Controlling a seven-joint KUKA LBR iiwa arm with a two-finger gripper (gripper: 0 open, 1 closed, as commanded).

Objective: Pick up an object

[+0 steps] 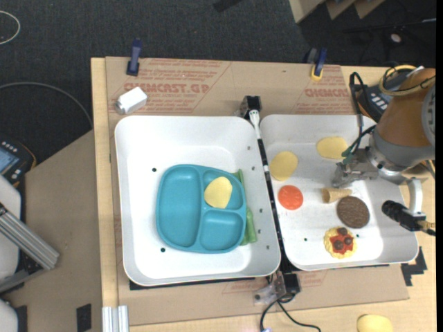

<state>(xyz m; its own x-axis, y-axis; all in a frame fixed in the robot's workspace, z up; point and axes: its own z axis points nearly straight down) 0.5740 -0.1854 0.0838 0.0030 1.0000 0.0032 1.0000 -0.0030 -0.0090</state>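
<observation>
In the right bin [387, 251] lie two yellow discs [284, 164], one orange disc [291, 198], one brown patty [353, 211]; pincer [340, 178] state unclear.

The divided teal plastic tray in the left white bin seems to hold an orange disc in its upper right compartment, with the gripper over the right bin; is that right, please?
Not quite: the camera view shows a pale yellow disc in the upper right compartment of the divided teal plastic tray. The orange disc lies in the right white bin. The gripper is over that bin.
</observation>
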